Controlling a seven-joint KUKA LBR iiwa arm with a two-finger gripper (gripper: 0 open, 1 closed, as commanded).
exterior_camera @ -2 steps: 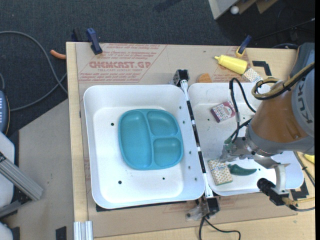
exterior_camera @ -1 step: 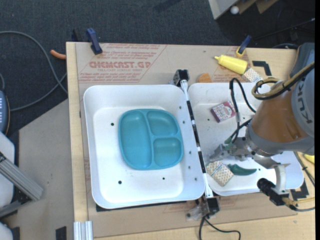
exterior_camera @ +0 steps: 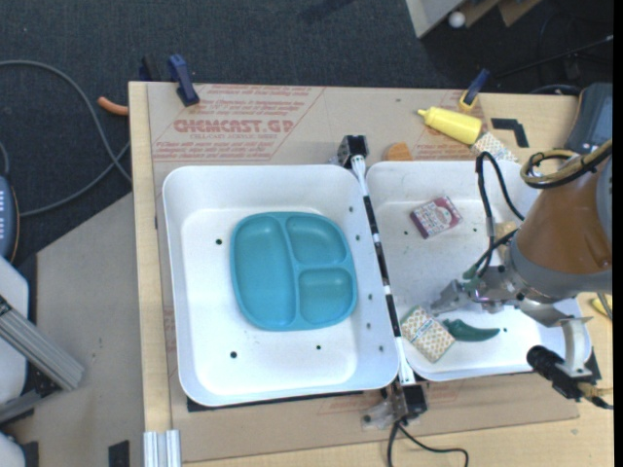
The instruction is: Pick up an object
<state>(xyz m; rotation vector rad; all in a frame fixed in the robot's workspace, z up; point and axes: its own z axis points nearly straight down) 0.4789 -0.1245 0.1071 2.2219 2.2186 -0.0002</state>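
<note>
Gripper (exterior_camera: 465,294) low in the right bin (exterior_camera: 419,178), near its front edge, and from where I stand I cannot tell its state; nothing shows plainly held. Just beside it, toward the front, lies a dark green curved thing (exterior_camera: 474,332), its long axis running roughly left to right across the bin. A small patterned packet (exterior_camera: 427,335) sits to the gripper's front-left, close to the wall between the bins. I'd judge either of these the likely target, since both lie near and a short drop forward would reach them. A maroon packet (exterior_camera: 434,216) rests well apart, toward the back. In the left bin (exterior_camera: 195,212) lies a teal divided plate (exterior_camera: 293,269). Both bins stand on a tan counter (exterior_camera: 146,261), with a yellow bottle (exterior_camera: 451,123) at its back edge and dark carpet beyond.
</note>
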